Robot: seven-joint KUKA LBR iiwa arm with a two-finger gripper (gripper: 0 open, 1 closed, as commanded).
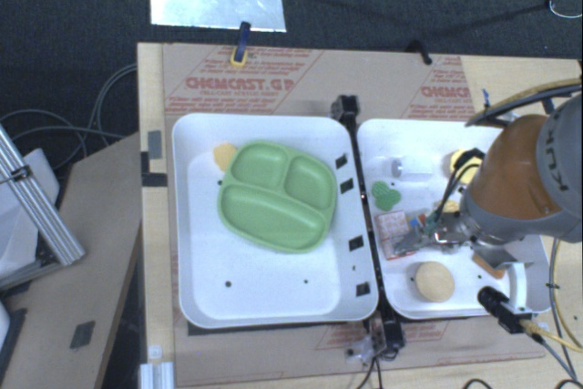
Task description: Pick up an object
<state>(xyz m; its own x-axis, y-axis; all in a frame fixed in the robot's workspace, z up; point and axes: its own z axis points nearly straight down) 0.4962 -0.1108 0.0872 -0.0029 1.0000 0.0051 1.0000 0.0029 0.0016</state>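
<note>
There are two shallow white bins side by side on a brown cardboard sheet (273, 82). The left white bin (196, 287) holds a big green plastic plate with three parts (278, 196). A small yellow thing (224, 156) peeks out at the plate's upper left edge and touches it.

The right white bin (419, 137) holds more things. The grey arm with an orange band (515, 178) comes in from the right of the frame and hangs over the right half of this bin. Its gripper (428, 230) is low, at the middle of the bin, right at the edge of a flat packet with red marks (398, 230). I cannot tell if the gripper is open or closed, or if it touches the packet.

A round tan ball (434, 281) lies just below the gripper, near the bottom wall of the bin. A small green toy (385, 194) lies above the packet, near the bin's left wall. A small clear plastic thing (405, 167) is a bit higher up. A yellow and black thing (463, 161) sits beside the arm, near the top. A small orange piece (489, 267) shows under the arm, right of the ball.
</note>
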